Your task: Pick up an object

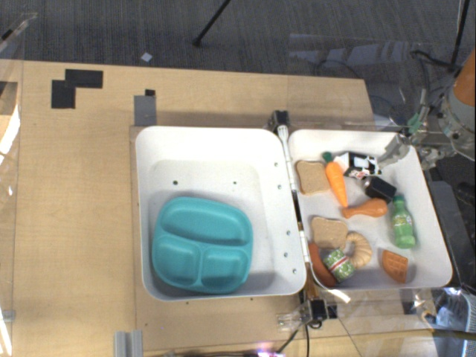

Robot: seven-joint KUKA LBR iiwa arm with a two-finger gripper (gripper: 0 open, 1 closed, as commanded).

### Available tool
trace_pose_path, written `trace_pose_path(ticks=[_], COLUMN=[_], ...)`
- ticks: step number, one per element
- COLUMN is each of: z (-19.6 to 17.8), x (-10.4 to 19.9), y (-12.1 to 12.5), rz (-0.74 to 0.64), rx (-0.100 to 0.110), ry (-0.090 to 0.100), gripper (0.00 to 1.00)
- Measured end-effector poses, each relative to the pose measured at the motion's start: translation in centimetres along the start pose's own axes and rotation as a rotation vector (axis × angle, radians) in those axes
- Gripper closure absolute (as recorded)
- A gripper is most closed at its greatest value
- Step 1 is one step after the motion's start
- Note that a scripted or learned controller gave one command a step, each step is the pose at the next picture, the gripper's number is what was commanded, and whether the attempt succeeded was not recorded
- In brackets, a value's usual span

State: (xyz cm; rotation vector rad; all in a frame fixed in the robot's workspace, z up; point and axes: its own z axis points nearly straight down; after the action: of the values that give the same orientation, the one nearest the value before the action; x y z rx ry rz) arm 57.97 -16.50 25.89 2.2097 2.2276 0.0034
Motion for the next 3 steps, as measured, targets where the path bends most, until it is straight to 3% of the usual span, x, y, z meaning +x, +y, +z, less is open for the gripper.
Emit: trace_pose_path(ticks=[1, 2, 3], z=[13.0, 17.1, 15.8], x=[5.6, 6.6, 6.8], y=[0.2, 1.8, 2.2], rz=[-0.031, 0.09, 0.086], rx=[0.015, 0.001, -0.007], ry=[0.007, 0.003, 0.005], gripper=[0.0, 0.0, 1.0])
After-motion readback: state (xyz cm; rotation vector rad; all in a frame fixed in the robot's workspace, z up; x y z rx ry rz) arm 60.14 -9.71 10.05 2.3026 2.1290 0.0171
